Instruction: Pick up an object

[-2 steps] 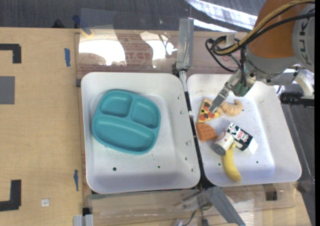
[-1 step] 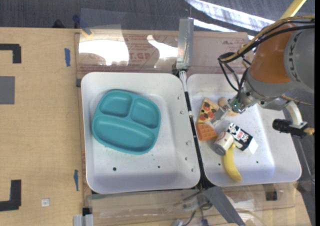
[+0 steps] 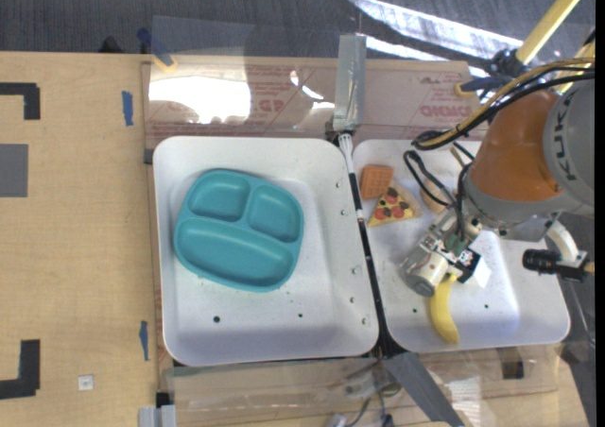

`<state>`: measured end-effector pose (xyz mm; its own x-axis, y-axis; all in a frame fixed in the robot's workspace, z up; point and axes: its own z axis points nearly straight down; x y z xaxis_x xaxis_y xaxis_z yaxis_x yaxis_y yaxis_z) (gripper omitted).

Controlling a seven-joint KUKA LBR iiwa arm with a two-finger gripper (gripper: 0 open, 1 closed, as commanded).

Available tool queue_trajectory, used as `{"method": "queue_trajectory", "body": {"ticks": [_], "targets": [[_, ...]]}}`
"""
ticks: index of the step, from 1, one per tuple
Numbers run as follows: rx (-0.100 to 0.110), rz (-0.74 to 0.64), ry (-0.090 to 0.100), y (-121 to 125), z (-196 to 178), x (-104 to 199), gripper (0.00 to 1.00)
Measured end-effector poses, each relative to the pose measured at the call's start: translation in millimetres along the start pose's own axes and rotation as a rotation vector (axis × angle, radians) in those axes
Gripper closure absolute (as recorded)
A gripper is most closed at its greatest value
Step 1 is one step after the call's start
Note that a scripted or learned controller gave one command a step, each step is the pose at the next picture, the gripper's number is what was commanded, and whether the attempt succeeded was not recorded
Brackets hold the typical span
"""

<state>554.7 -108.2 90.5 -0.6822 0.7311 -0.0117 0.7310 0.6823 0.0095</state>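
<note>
The right bin [image 3: 529, 307] holds a yellow banana [image 3: 444, 314] near its front edge. A toy pizza slice [image 3: 390, 209] and an orange square piece [image 3: 376, 178] lie at the bin's back left. My gripper [image 3: 430, 266] hangs low over the middle of the right bin, just above and left of the banana's upper end. Its metal tip points towards the divider between the bins. The arm's orange band [image 3: 515, 156] covers the back right of this bin.
A teal divided plate [image 3: 239, 228] lies in the left bin [image 3: 312, 321]. Black cables [image 3: 444, 146] loop over the right bin's back. A clear plastic wall [image 3: 246, 94] stands behind both bins. A wooden board [image 3: 71, 227] lies to the left.
</note>
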Motion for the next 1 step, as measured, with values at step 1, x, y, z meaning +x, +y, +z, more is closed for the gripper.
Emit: {"method": "queue_trajectory", "body": {"ticks": [1], "targets": [[-0.006, 0.000, -0.008, 2.5, -12.3, -2.0, 1.00]]}}
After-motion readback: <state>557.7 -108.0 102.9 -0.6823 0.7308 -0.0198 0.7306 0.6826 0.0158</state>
